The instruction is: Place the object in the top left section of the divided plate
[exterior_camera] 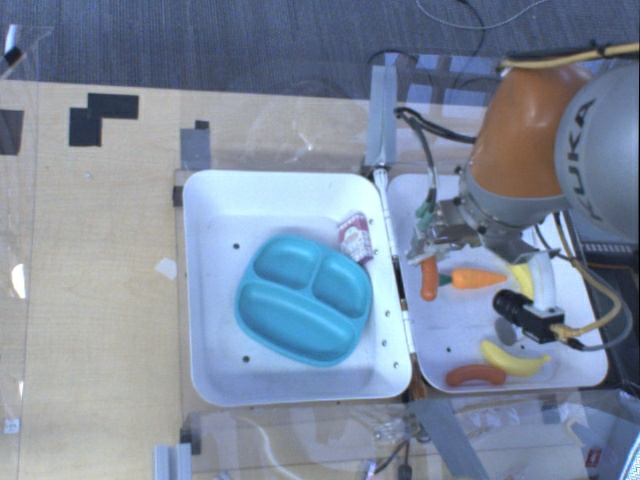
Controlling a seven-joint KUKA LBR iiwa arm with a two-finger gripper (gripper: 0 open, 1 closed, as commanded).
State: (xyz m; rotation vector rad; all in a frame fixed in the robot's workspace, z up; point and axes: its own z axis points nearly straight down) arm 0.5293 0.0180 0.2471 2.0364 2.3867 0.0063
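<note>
camera view: gripper low in the right bin, over the top end of a red sausage; cannot tell whether grasping or released. beside it a carrot; further down a banana and another sausage. blue divided plate in the left bin, small packet at its upper right edge.

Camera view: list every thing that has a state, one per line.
Plate: flat in the left bin, all three sections bare.
Packet: in the left bin, beside the plate's rim.
End effector: low over the right bin, above one end of the hot dog.
Carrot: lying flat.
Banana: lying flat.
Sausage: lying flat.
</note>
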